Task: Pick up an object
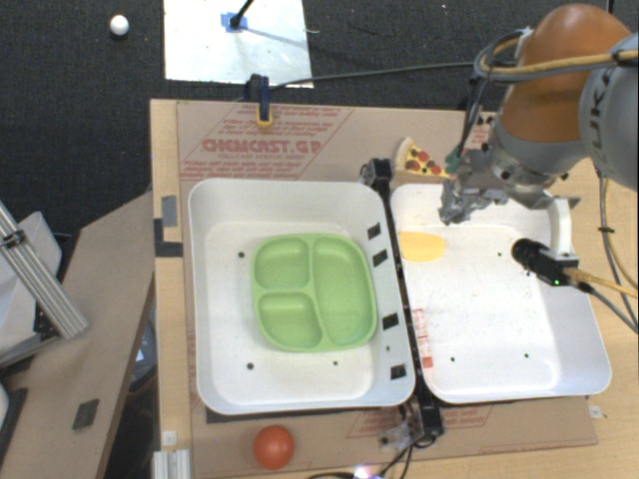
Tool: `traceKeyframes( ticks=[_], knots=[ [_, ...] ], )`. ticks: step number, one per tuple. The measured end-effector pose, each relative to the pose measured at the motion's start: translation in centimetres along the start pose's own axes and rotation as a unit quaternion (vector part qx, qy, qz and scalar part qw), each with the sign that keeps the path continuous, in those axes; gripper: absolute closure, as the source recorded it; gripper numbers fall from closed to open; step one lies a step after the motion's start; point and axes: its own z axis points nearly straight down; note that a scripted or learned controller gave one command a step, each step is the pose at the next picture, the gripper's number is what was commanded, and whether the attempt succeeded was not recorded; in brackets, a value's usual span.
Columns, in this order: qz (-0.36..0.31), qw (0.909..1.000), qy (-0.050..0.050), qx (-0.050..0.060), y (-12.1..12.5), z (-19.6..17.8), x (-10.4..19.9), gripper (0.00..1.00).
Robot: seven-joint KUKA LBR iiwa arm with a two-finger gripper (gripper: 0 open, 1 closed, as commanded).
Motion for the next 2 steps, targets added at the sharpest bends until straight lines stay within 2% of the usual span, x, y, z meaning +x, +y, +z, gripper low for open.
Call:
traceKeyframes(
  ticks=[2],
  knots=[
    [-0.001, 1.0, 0.0, 0.0, -4.1, 3.0, 10.2, 1.0]
  ],
)
